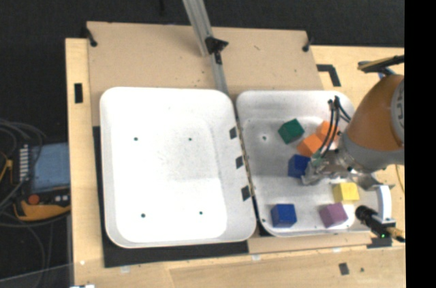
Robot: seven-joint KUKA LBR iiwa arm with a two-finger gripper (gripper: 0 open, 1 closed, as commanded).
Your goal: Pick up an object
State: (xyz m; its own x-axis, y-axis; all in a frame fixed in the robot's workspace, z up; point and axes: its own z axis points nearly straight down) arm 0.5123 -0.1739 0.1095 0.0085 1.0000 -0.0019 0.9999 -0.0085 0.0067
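Jaws (315,174) low in right bin (269,109), grip state impossible to tell, pressed against dark blue block (298,165). Smooth white shallow left bin (112,144) with rounded corners. In right bin, matte cubes: blue cube (283,214), green cube (291,131), orange cube (312,144), purple cube (332,214), yellow cube (347,193).

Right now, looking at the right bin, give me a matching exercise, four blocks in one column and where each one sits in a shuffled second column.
Blocks:
1. green block
2. purple block
3. yellow block
4. orange block

Places:
A. near the front rim, right of the front blue block
B. farthest back in the right bin
C. just behind the purple one
D. just in front and right of the green one, beside the gripper

Pairs: 1-B, 2-A, 3-C, 4-D
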